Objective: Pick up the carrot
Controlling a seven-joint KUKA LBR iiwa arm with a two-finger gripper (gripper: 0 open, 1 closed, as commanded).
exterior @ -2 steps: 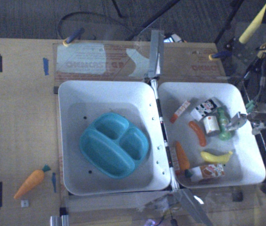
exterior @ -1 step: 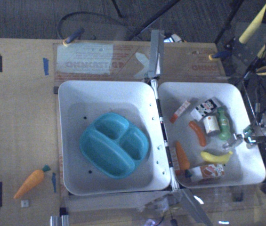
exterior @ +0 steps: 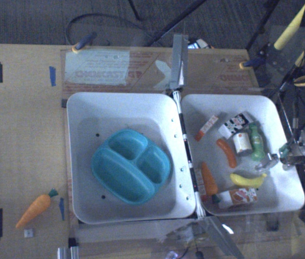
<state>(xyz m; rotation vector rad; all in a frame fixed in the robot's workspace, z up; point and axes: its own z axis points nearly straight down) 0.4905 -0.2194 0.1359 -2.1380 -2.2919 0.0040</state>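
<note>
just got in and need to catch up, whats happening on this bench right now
A robot arm reaches in from the right, and its gripper sits at the right edge of the right bin, holding nothing that can be seen. That bin holds small toy foods: a carrot by its left wall, a banana, a sausage and some cartons. The left bin holds a blue divided plate. A second carrot lies on the bench outside the bins. No carrot has been picked up yet.

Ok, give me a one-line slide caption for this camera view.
Gripper at the right bin's edge, one carrot inside, another carrot lying outside on the bench.
</note>
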